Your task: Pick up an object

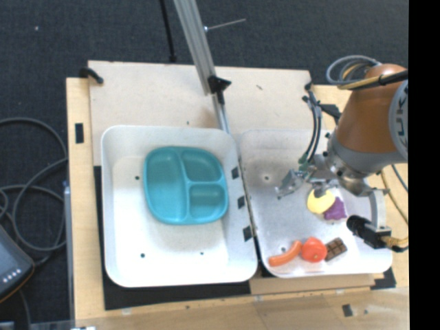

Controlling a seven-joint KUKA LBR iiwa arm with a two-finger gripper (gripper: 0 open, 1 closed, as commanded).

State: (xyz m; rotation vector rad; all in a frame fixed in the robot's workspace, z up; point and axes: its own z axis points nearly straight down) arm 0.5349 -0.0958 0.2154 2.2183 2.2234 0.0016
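Spanning most of the view, the wooden bench (151,95) carries two shallow white bins side by side. Left bin (124,253): holds a teal divided plate (185,185), three compartments, lying flat near the bin's middle, slightly toward the far side. Right bin (271,163): holds all the small items, clustered toward its near right corner.

Arm (371,126): enters from the right, orange band prominent, wrist hanging over the right bin's right half. A metal pole (196,40) slants down from the top edge toward the gap between the bins.

Gripper (292,182): low over the right bin, roughly mid-bin, left of the item cluster. Finger spacing cannot be made out at this angle; nothing visibly sits between them.

Items, biggest first:
- yellow round object (318,201), just beside the wrist, touching or overlapping a purple object (335,210) on its right.
- orange-red round object (313,250), near the bin's front wall.
- orange carrot-shaped piece (284,254), curved, just left of the round one, seemingly touching it.
- small brown block (335,249), just right of the round one.

Black cables (27,184) trail across the dark floor at left.
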